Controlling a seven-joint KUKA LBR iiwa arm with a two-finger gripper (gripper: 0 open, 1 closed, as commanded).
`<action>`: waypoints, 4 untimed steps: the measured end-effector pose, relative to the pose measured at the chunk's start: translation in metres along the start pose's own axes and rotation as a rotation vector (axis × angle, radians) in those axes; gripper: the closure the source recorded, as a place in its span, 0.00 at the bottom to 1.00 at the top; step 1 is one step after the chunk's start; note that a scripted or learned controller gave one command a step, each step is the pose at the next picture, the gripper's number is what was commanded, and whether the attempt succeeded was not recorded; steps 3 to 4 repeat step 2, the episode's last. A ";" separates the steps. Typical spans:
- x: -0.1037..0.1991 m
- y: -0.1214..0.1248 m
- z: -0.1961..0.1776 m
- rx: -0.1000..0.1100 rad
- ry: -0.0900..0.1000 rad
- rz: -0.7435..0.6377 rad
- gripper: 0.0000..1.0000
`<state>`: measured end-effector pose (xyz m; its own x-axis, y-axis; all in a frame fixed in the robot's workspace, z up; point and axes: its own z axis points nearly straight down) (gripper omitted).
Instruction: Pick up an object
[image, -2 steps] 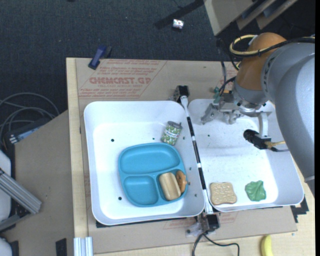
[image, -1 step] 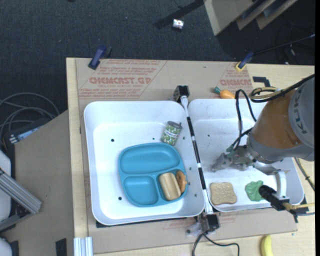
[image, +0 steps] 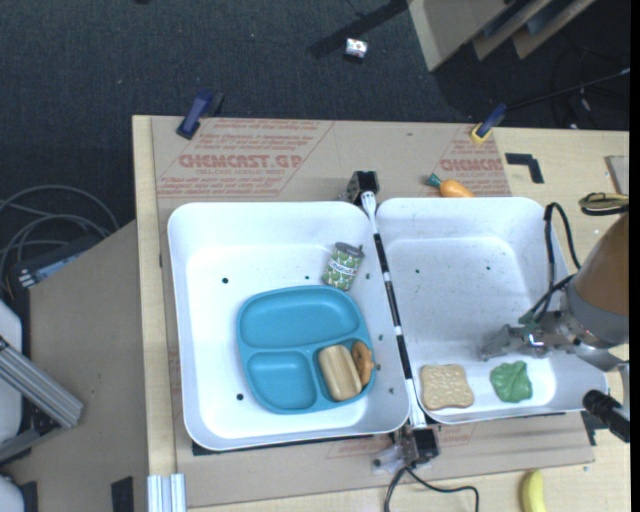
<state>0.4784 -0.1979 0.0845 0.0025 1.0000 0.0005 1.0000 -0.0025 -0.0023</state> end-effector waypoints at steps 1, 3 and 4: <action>0.001 0.001 -0.010 -0.002 0.000 0.000 1.00; 0.015 0.019 -0.133 -0.004 -0.002 -0.003 1.00; 0.015 0.019 -0.133 -0.004 -0.002 -0.003 1.00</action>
